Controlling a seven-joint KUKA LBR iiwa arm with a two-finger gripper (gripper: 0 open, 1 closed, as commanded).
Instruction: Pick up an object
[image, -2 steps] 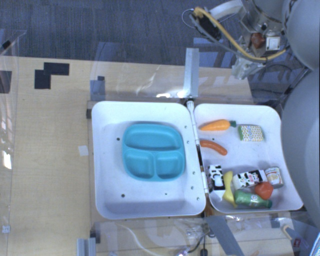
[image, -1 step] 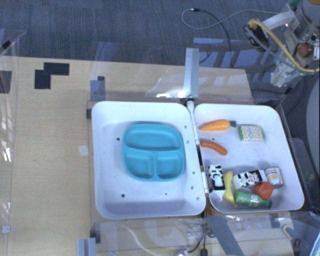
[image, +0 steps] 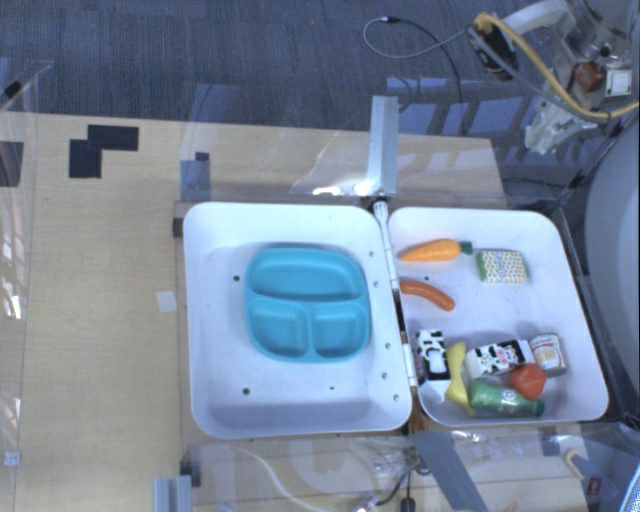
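**Toys lie in the bin right of the plate, my hand well above them**

The two shallow white plastic bins are the biggest things here. The left bin (image: 200, 300) holds the turquoise three-compartment plastic plate (image: 305, 315), which I use as my landmark. The right bin (image: 560, 240) touches the left one just right of the plate, and everything I could pick up lies in it.

My grey arm (image: 615, 250) curves down the far right, well beyond the plate. My hand (image: 590, 65) sits up and far to the right of the plate, off the bins, among yellow cable. I cannot tell whether it is wide or narrow, and I see nothing held in it.

Just right of the plate's upper edge lies the orange toy carrot with a green stem (image: 432, 251). Beyond it is the small green-and-white patterned block (image: 501, 265), whose print is too fine to read. The orange-red toy sausage (image: 428, 294) lies level with the plate's middle.

The rest is clustered down and right of the plate's lower corner:

- black-and-white cow-patched carton (image: 430, 355), nearest the plate
- yellow banana-shaped toy (image: 456, 375), touching the carton
- white carton with black markings (image: 500, 355), lettering unreadable
- green plastic bottle lying on its side (image: 505, 400)
- red tomato-like toy (image: 528, 380)
- small labelled tin (image: 547, 353), farthest from the plate, label blurred
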